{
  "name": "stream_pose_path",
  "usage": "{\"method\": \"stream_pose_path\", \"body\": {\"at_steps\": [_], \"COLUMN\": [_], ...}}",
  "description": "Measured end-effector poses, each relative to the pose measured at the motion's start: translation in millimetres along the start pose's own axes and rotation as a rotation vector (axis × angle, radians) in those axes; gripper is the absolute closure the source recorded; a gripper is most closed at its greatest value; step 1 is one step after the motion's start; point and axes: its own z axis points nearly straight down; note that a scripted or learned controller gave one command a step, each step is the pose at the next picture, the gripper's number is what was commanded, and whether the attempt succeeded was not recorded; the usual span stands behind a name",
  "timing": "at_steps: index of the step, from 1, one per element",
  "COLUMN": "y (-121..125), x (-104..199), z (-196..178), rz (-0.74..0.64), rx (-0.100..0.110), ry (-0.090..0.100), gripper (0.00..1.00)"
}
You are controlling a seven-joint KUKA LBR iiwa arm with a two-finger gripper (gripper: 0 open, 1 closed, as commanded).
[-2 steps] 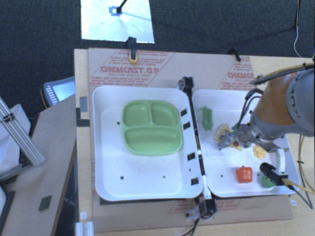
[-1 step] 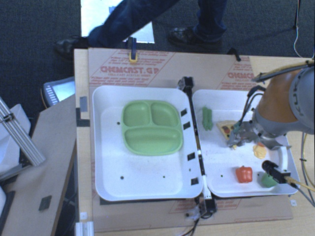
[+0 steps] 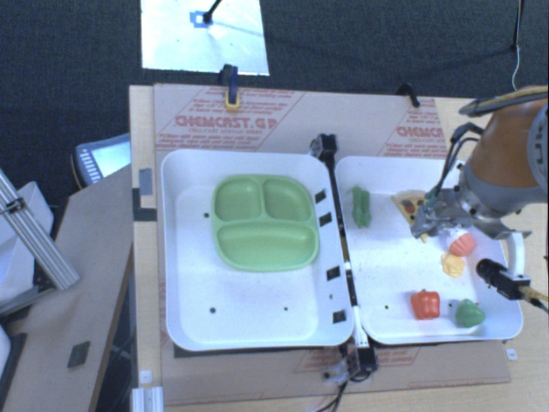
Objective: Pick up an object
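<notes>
The arm [image 3: 506, 157] enters from the right and is lowered into the right-hand bin [image 3: 386, 312]. Its pincer [image 3: 431, 221] sits low over the upper part of that bin. At this angle and size the pincer's state cannot be made out, and nothing can be seen held in it.

Positions, taken from the pincer:

1. Pizza slice [image 3: 408, 202]: a yellow wedge with red spots, lying immediately to the pincer's left and slightly above it. Whether the two touch cannot be told.
2. Green pickle-shaped piece [image 3: 361, 206]: further left, lying lengthwise on the bin floor near the wall between the bins, apart from the pincer.
3. Orange piece [image 3: 461, 245]: just below and to the right of the pincer.
4. Yellow piece [image 3: 452, 265]: directly below the orange one, close to it.
5. Red pepper [image 3: 425, 304]: well below the pincer, towards the near edge of the bin.
6. Green pepper [image 3: 469, 314]: below and to the right, beside the red pepper.

The left-hand bin [image 3: 189, 316] lies well to the pincer's left. A light green divided plate [image 3: 264, 223] with three compartments rests in its upper middle.

A black attachment [image 3: 497, 279] projects from the arm below and to the right of the pincer, over the bin's right rim.
</notes>
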Motion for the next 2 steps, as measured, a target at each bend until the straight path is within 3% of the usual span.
{"method": "stream_pose_path", "body": {"at_steps": [2], "y": [3], "x": [1], "z": [-98], "rz": [-0.001], "rx": [0.0], "ry": [0.0], "gripper": [1.0]}}
